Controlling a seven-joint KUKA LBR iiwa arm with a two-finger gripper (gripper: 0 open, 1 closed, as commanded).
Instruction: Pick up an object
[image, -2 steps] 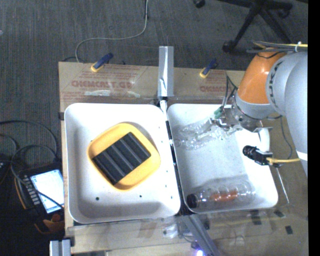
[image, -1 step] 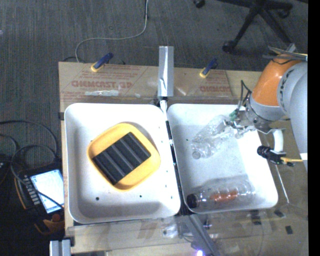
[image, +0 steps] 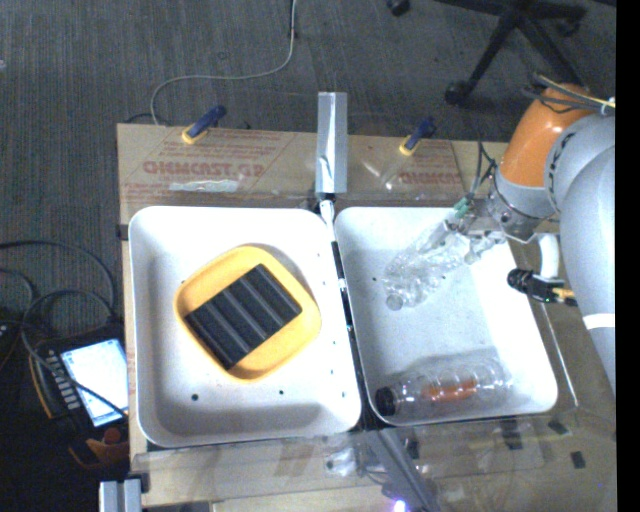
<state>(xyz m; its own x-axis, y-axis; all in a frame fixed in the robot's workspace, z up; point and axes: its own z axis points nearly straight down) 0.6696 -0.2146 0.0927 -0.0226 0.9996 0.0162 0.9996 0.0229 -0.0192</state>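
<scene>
A crumpled clear plastic bottle (image: 425, 265) lies slantwise in the upper part of the right bin (image: 520, 330). Its upper end reaches my gripper (image: 477, 226), which sits at the bin's far right corner below the orange wrist band. A second clear bottle (image: 445, 387) with orange contents and a dark cap rests along the right bin's near wall. A yellow block with a black ribbed top (image: 248, 311) sits in the middle of the left bin (image: 160, 400).
The grey arm (image: 590, 220) covers the right side of the bench beyond the right bin. Two blue clamps (image: 203, 123) hold the cardboard at the back. A metal post (image: 331, 140) stands between the bins at the far edge.
</scene>
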